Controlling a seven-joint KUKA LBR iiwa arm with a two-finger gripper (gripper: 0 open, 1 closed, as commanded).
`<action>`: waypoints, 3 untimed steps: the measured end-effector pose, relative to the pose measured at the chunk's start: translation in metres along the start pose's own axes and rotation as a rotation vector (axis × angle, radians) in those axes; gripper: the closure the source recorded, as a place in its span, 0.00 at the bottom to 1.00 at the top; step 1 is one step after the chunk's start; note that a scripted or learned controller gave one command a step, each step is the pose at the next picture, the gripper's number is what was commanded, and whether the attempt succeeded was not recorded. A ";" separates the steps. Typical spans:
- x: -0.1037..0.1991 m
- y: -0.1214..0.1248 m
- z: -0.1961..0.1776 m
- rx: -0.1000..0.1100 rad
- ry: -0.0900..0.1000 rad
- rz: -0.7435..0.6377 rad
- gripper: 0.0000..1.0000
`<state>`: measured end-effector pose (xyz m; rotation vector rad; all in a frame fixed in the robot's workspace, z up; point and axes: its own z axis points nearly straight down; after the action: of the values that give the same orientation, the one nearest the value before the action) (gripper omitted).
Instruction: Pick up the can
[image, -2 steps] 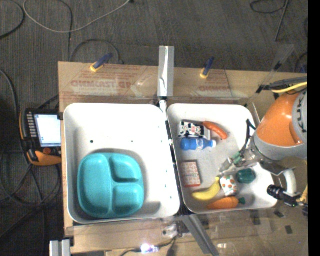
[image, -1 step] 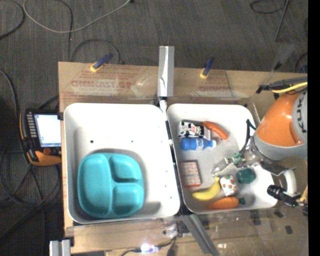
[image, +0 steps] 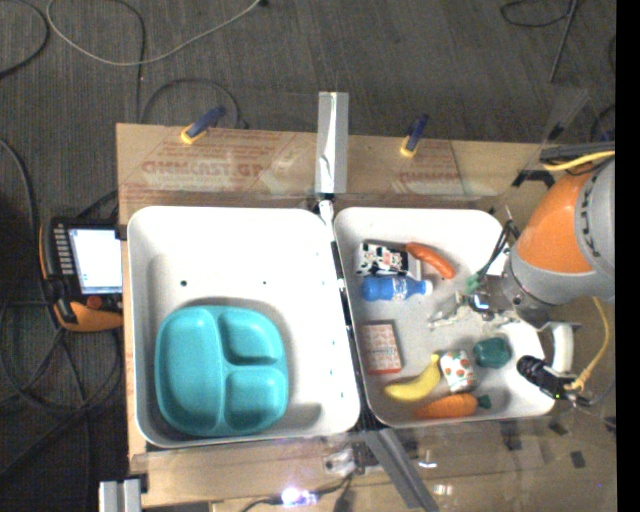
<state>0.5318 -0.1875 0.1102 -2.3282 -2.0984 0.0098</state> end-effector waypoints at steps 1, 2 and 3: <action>-0.021 -0.027 0.015 -0.035 0.017 0.239 0.00; 0.000 -0.041 0.020 -0.030 -0.003 0.271 0.00; 0.000 -0.042 0.014 -0.022 -0.002 0.269 1.00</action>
<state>0.4898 -0.1829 0.0965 -2.6044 -1.7774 -0.0093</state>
